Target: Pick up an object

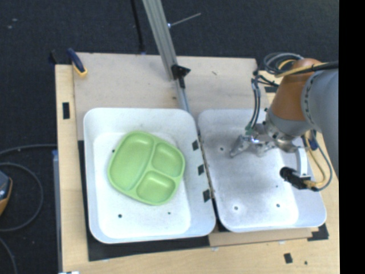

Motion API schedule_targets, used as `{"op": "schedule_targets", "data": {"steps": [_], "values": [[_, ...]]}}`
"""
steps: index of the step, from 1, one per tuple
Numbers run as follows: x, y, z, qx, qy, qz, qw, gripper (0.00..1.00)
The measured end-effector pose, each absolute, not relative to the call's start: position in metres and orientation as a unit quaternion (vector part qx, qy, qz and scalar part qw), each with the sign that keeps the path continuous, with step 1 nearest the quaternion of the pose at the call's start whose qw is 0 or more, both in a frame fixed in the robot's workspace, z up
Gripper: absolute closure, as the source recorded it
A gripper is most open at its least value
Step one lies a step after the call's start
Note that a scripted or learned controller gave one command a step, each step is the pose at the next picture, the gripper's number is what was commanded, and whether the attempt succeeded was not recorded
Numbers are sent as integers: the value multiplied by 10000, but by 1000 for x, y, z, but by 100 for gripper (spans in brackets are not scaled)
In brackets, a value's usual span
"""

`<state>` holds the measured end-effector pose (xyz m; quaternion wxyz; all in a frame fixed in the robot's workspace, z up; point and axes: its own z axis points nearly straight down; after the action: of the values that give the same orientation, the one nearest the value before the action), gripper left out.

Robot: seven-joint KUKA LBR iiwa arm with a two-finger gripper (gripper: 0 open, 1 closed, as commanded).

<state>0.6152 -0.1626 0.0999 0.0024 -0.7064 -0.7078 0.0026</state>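
Two white bins sit side by side on the bench [239, 76]. The left bin [97, 221] holds a green divided plate [146, 167], lying flat near its middle, a little toward the far edge. My gripper [242, 147] hangs over the right bin [256, 204], near its far edge and just beside the divider between the bins. Nothing sits between my fingers; how far they stand apart I cannot tell.

We see a dark carpeted floor [68, 16], cables [23, 176] trailing at left, a pale wooden tabletop [131, 79], a slanted metal pole [162, 36], a blue-yellow clamp [77, 61].
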Motion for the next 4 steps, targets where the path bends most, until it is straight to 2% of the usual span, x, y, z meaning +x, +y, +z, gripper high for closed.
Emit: {"op": "schedule_targets", "data": {"steps": [1, 3, 4], "values": [[617, -163, 113, -7063, -7079, 17, 6, 100], [621, -155, 214, -7052, -7090, -3, -16, 100], [641, -97, 214, -7035, -7107, -2, 5, 100]]}}
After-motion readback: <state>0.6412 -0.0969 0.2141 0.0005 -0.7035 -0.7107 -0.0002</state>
